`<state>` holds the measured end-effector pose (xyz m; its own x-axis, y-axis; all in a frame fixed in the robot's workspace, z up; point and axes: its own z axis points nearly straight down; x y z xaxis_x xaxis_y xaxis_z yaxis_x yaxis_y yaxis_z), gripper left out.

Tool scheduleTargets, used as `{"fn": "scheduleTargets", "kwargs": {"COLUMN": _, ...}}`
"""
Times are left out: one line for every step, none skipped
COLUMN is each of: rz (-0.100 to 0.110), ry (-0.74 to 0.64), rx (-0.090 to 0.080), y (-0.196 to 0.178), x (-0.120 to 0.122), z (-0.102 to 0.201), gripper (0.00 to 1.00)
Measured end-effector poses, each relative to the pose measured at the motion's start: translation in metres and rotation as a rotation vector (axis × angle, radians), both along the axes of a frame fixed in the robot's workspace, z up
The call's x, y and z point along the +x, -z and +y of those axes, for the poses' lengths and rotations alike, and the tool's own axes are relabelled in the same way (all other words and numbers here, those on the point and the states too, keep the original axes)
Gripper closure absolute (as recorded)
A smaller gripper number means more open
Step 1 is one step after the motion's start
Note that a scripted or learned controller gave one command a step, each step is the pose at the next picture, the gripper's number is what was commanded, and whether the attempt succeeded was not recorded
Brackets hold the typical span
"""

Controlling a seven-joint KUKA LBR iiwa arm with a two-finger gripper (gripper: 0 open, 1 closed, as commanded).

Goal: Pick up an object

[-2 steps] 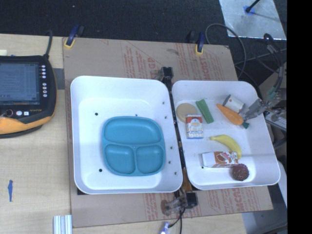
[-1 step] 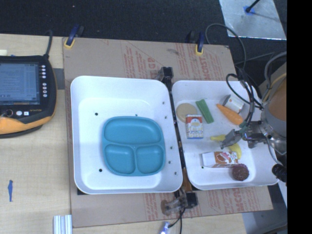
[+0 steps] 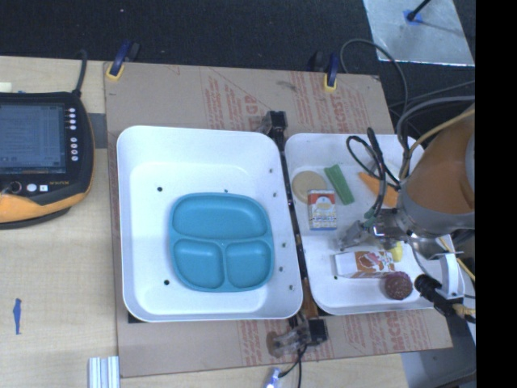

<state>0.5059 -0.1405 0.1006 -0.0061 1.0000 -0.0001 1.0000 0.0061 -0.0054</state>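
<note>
We look down on a pale wood-grain bench (image 3: 56,297). A sheet of brown cardboard (image 3: 218,99) printed with faded red lettering covers its middle, held at the far edge by two clamps with blue and yellow handles (image 3: 119,59). To the left on the bench rests a dark control pendant (image 3: 36,156) with a grey screen and an orange underside. Beyond the bench we see a dark, speckled floor (image 3: 226,10), and at the upper right a pale grey patch (image 3: 416,18) on it. The light is even and soft, casting only faint shadows.
</note>
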Motion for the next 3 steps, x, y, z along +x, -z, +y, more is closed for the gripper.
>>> {"fn": "scheduleTargets", "kwargs": {"rz": -0.004, "ry": 0.003, "rx": -0.001, "y": -0.070, "x": 0.043, "z": -0.072, "gripper": 0.00}}
{"fn": "scheduleTargets", "kwargs": {"rz": 0.000, "ry": -0.001, "rx": 0.000, "y": 0.010, "x": 0.018, "z": -0.005, "gripper": 0.00}}
{"fn": "scheduleTargets", "kwargs": {"rz": -0.002, "ry": 0.001, "rx": 0.000, "y": 0.009, "x": -0.012, "z": 0.013, "gripper": 0.00}}
